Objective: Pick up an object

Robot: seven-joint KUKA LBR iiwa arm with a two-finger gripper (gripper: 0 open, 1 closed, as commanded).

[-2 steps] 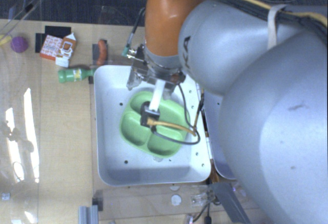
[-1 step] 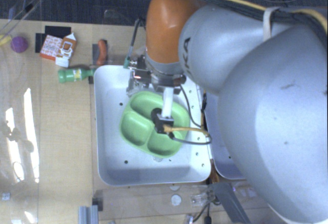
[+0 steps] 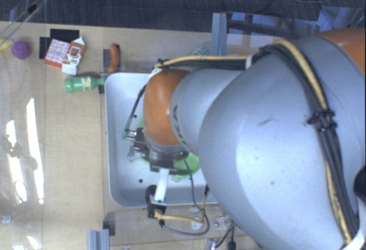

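Note:
My grey arm reaches in from the right and covers most of the white bin (image 3: 117, 146). Its orange band (image 3: 160, 108) hangs over the bin's middle, and the gripper (image 3: 162, 158) points straight down beneath it, low over the bin floor. A light green object (image 3: 193, 164) peeks out from under the wrist on its right side. A small green bit (image 3: 127, 134) also shows at the wrist's left edge. Whether either one is touching the gripper is hidden by the wrist.
On the wooden bench left of the bin lie a green bottle (image 3: 83, 83), a red and white carton (image 3: 64, 53), a purple ball (image 3: 22, 49) and an orange-handled tool (image 3: 114, 58). Cables (image 3: 177, 221) trail over the bin's near edge.

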